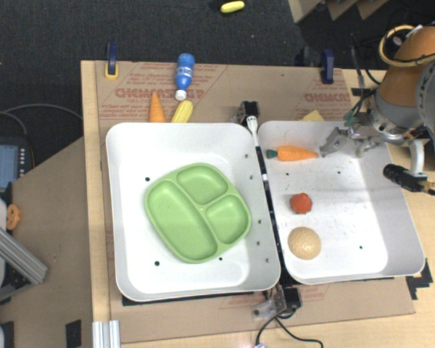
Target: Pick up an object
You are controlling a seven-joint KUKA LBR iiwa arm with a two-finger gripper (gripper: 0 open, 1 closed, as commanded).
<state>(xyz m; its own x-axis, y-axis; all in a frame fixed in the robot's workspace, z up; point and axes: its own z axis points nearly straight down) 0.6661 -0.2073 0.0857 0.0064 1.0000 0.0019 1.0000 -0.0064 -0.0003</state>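
Note:
The right bin (391,256) holds three things. An orange carrot (296,153) lies near its back left corner, a small red ball-like thing (301,203) sits below it, and a beige round thing (304,242) rests nearer the front. My gripper (348,143) hovers at the back of this bin, just right of the carrot's thick end. Its fingers (330,143) are spread open with nothing between them. The left bin (130,158) carries a green divided plate (197,212).
Behind the left bin, on the cardboard, lie a blue-and-white bottle (183,75), an orange cone-shaped piece (156,109) and a yellow corn piece (182,112). A black clip (248,112) sits at the back of the seam between the bins. The arm comes in from the right.

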